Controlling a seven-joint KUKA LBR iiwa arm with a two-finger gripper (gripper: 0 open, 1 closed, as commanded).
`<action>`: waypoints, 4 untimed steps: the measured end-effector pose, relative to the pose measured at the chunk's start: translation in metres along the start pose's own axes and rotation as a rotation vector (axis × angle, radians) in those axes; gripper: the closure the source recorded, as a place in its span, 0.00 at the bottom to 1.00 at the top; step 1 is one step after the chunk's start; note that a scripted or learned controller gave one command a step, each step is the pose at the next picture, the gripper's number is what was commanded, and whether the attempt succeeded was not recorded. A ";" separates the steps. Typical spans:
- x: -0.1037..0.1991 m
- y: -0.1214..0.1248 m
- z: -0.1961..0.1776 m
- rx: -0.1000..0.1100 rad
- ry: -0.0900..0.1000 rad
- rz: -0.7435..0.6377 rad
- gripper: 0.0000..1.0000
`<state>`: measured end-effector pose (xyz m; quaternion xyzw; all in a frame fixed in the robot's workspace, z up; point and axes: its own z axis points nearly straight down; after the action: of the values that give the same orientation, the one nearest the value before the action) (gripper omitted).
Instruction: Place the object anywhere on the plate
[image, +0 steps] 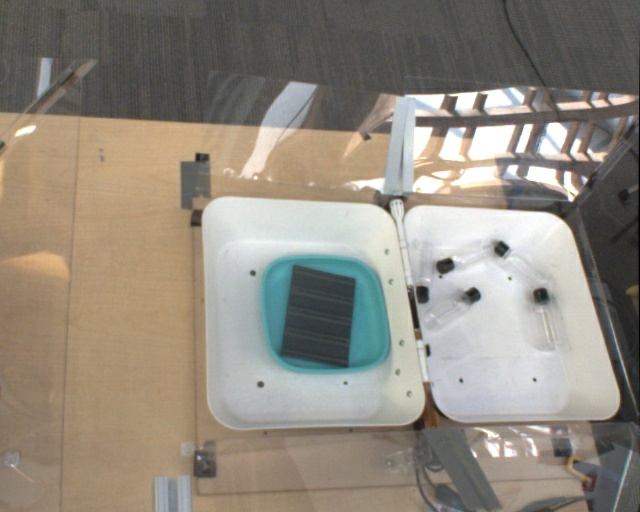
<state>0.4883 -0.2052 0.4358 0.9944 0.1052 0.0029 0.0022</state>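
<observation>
A dark ribbed rectangular block (320, 316) lies flat on the teal plate (276, 300) in the left white bin (232, 385), seen from above the wooden counter (100, 300). The block sits near the middle of the plate, wholly inside its rim, with its long sides running roughly from the far edge of the bin to the near edge and turned slightly off square. Teal shows on every side of it, a wider margin to its left than to its right. The plate itself rests in the sunken centre of the bin, apart from all four walls.

The right white bin (592, 385) touches the left one along their shared edge. It holds several small clear vials with black caps (470, 296), scattered across its far half and lying on their sides, well apart from the plate and the block. One cap (422, 294) lies close against the wall nearest the left bin.

Whether the gripper is spread, pressed together or pinching anything cannot be told from this view, nor can the block's place relative to it.

A small metal bracket (195, 184) stands on the counter at the far left corner of the left bin. Dark ribbed carpet (250, 40) lies beyond the counter's far edge, and bright glare crosses the clear sheeting behind the right bin.
</observation>
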 end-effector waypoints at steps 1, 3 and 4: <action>0.000 0.000 0.000 0.000 0.000 0.000 0.00; 0.000 0.000 0.000 0.000 0.000 0.000 0.00; 0.000 0.000 0.000 0.000 0.000 0.000 0.00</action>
<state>0.4884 -0.2051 0.4358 0.9944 0.1054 0.0028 0.0023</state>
